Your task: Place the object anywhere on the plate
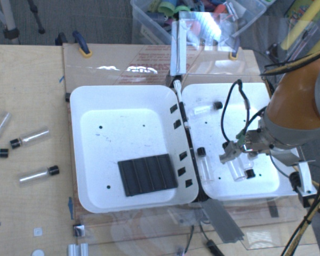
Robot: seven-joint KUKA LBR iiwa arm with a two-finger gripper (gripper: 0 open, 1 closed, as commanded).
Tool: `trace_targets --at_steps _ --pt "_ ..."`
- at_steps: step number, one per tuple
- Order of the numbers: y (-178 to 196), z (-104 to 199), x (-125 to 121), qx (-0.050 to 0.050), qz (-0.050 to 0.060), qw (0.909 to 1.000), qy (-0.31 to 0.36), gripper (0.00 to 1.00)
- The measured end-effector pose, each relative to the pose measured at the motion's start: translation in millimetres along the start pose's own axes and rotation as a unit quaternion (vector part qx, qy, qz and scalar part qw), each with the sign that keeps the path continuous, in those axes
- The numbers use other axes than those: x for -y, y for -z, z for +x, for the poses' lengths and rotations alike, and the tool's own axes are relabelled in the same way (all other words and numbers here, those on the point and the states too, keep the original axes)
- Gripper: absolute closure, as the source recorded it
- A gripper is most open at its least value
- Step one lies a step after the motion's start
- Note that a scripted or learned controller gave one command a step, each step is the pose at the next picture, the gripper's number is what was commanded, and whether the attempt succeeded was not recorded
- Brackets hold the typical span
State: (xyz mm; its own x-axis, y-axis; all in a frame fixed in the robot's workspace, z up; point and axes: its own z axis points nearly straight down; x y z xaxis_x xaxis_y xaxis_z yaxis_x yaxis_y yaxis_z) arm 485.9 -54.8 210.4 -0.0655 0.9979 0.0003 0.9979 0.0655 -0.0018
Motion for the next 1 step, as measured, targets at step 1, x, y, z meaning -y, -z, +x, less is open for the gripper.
trace_targets --at_steps 1 --pt "-26.9 45.0 -82.2 0.001 -0.002 0.9815 0.191 1.00"
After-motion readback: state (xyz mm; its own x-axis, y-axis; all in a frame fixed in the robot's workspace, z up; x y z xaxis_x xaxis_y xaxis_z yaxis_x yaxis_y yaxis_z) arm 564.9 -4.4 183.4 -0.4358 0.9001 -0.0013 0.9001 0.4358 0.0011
